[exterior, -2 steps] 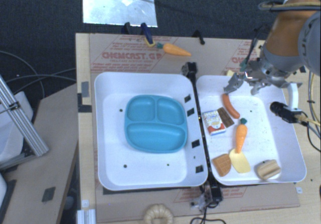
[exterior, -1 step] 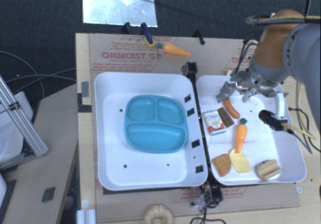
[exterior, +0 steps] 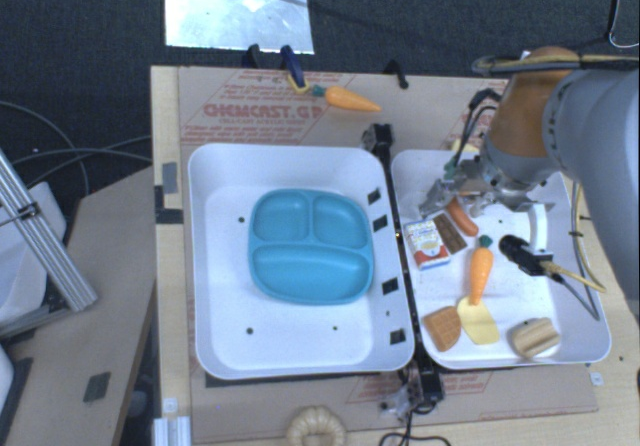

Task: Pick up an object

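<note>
The gripper (exterior: 447, 192) is hanging low over the upper left part of the right bin (exterior: 590, 334), directly beside the toy hot dog (exterior: 461, 218). That piece is lying just below and right of the fingertips — its long axis running diagonally from upper left to lower right. Finger state: cannot tell. A toy carrot (exterior: 481, 272) and a small carton (exterior: 427, 243) are lying near; the blue divided plate (exterior: 310, 245) is sitting in the left bin (exterior: 215, 234).
</note>
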You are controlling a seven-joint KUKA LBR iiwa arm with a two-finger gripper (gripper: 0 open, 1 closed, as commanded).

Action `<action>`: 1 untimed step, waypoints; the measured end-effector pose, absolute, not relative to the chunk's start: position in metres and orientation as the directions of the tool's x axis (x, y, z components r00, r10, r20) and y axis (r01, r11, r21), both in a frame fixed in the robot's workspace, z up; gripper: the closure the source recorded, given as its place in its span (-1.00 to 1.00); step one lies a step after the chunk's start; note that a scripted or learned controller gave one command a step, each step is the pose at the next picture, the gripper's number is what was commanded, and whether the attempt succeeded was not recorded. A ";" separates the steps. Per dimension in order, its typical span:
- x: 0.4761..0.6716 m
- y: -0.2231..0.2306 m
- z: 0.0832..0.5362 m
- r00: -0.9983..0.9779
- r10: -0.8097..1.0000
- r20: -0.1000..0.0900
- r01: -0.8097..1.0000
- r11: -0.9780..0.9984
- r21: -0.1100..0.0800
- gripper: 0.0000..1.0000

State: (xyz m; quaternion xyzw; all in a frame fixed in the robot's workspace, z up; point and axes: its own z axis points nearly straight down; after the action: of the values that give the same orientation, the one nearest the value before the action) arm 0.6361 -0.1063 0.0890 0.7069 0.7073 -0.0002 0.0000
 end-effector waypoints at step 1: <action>0.637 -0.107 0.102 0.000 1.000 -0.001 1.000 0.000 0.003 1.00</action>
State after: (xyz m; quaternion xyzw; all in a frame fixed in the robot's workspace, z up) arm 0.6368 -0.1066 0.1016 0.7073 0.7070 0.0007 0.0012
